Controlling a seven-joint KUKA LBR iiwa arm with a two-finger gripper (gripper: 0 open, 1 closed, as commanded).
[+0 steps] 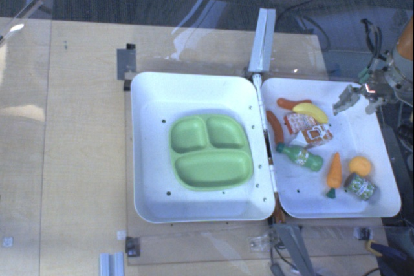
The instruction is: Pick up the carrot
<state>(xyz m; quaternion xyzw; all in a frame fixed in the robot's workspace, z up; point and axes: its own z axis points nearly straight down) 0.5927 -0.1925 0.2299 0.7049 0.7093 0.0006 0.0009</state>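
Note:
The carrot (334, 170) is orange with a small green end and lies in the right bin (381, 207), near its front, pointing toward the front edge. My gripper (357, 101) hangs over the bin's far right corner, well behind the carrot and apart from it. Its two fingers are spread and nothing is between them. The arm's orange band (406, 42) shows at the right edge.
Around the carrot lie an orange (360, 166), a small can (359, 187) and a green bottle (301, 157). Farther back are a snack packet (309, 130), a banana (310, 112) and a red sausage (275, 127). The left bin (149, 106) holds a green divided plate (210, 152).

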